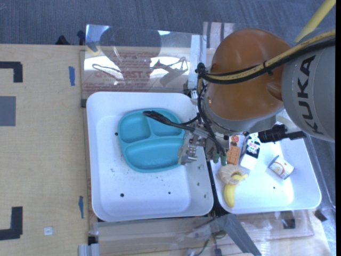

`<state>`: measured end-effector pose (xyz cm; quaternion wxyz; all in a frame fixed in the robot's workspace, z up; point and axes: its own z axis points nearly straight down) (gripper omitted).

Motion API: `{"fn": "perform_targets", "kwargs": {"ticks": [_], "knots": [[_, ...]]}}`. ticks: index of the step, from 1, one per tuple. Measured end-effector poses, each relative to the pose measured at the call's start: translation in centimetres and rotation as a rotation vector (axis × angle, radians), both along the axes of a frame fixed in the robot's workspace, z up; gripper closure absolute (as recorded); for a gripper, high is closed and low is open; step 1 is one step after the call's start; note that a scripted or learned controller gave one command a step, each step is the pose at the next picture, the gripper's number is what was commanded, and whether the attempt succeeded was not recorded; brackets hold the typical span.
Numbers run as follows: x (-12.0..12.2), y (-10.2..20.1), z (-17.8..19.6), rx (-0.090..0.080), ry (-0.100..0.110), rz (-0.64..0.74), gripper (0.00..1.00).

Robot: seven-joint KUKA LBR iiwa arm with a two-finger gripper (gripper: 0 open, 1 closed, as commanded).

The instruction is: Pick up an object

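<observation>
A blue divided plate (151, 141) lies in the left white bin (139, 196). My gripper (188, 152) hangs over the plate's right rim, close to the wall between the two bins. In the right white bin (277, 196) lie a yellow banana (230, 190), an orange packet (233, 153), a small black-and-white card (252, 149) and a small white and orange object (281, 168). The arm's orange wrist band (245, 73) hides the back of the right bin.
A clear plastic sheet (138, 63) stands behind the left bin. A wooden board (40, 143) with black marks lies to the left of the bins. Black cables (176, 122) trail across the plate from the wrist.
</observation>
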<state>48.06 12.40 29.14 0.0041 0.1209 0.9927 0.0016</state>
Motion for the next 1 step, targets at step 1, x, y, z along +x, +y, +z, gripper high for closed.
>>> {"fn": "perform_targets", "kwargs": {"ticks": [1], "knots": [[-0.08,0.02,-6.04,-0.003,0.006,0.433,1.0]]}}
